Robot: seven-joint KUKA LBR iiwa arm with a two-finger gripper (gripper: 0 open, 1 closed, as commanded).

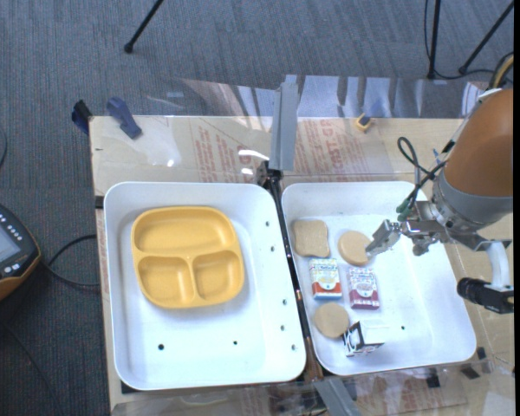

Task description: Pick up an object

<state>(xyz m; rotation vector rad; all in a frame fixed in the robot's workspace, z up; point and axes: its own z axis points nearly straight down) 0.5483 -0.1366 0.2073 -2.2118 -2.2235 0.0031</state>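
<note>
Presently I find the gripper (383,237) low over the right bin (433,319), its tip just beside the right edge of a round tan cracker (354,247). Nothing sits between the fingers, and whether they stand apart or together I cannot tell from this slant.

The right bin carries the pickable items, all in its left half. A square toast slice (311,237) lies at the far left, with the round cracker to its right. Nearer me sit two small cartons side by side — a red and white one (326,277) and a darker red one (363,288). Nearest are a second round cracker (332,320) and a small black and white carton (362,339) lying tipped on the bin floor.

The left bin (121,336) holds a yellow divided tray (189,256), well apart from the arm.

I judge the round cracker by the gripper to be the likeliest target. It looks light, flat and stiff — probably a toy piece, with little height for a side grasp and a smooth face that may slip. I would close across its width at the rim, pressing down close to the bin floor. The cartons would offer taller, squarer sides and a surer hold.
</note>
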